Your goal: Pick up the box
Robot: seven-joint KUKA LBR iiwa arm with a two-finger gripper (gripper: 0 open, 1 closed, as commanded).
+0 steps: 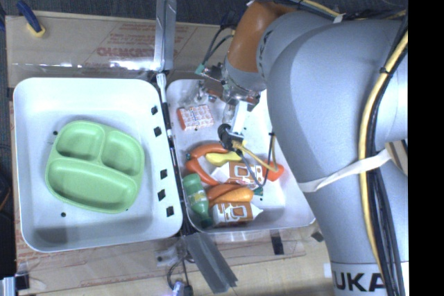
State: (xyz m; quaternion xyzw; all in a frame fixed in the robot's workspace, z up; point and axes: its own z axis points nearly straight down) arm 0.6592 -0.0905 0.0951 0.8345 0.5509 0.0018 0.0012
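Note:
A small flat box with an orange edge and a white patterned face lies near the far left corner of the right bin. My gripper hangs just beyond and to the right of it, under the orange wrist band, close above the bin floor. Nothing shows between the gripper and the box; they look slightly apart. The large grey arm hides the bin's right half.
The near part of the right bin holds a heap: orange carrot-like pieces, a yellow banana, a green item and orange printed cartons. A green divided plate lies in the left bin.

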